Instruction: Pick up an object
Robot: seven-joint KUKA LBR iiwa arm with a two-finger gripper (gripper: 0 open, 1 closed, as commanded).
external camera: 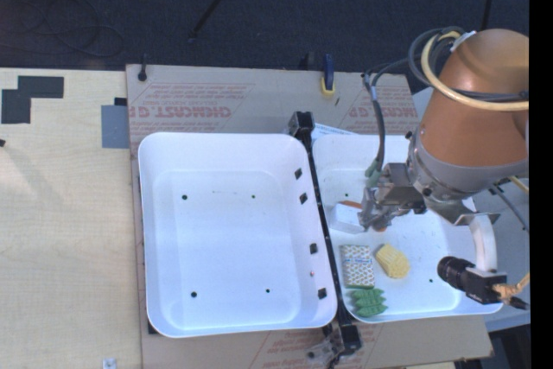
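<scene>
My gripper [377, 217] hangs low over the middle of the right bin [423, 298], under the orange wrist. Just left of it lies a small white thing with an orange streak [347, 207]. Nearer the front lie a pale chequered pad [357, 265], a yellow knobbly piece [392, 260] beside it, and a green leafy piece [369, 302] at the front rim. None of these three touches the gripper. The wrist hides the bin's right half.
The left bin [155, 186] stands beside the right one, with a black clip strip [313, 212] along the rims between them. A blue and yellow clamp [328, 75] sits at the board's back edge. Cables hang by the wrist.
</scene>
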